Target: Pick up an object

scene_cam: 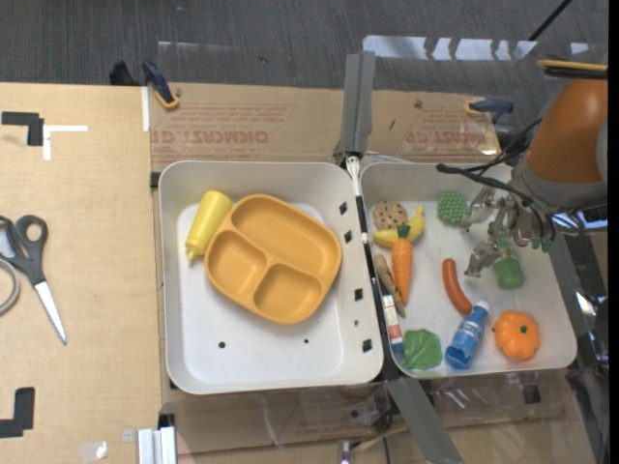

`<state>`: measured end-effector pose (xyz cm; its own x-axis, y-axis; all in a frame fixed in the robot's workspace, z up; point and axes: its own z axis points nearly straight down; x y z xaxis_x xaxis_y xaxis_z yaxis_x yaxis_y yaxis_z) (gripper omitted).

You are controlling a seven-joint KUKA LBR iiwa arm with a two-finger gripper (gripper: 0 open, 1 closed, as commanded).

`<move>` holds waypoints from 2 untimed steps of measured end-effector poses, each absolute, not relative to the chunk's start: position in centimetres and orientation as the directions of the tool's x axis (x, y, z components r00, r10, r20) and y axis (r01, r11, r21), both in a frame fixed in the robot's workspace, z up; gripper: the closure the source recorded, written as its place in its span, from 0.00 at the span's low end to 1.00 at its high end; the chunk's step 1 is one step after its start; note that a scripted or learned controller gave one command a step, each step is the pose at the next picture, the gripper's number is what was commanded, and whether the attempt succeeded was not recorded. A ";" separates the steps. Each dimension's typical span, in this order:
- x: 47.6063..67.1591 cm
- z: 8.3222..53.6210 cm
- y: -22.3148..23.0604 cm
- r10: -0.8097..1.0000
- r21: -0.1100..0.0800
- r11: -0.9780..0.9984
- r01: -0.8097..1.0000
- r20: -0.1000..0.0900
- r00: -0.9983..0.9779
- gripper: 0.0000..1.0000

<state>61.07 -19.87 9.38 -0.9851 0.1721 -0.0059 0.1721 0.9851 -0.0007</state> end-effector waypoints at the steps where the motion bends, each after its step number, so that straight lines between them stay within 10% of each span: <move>1: 54.3 9.2 -17.3 0.327 0.000 0.945 0.327 -0.001 -0.945 0.00; 2: 54.5 10.2 -17.3 0.323 0.000 0.946 0.323 -0.005 -0.946 1.00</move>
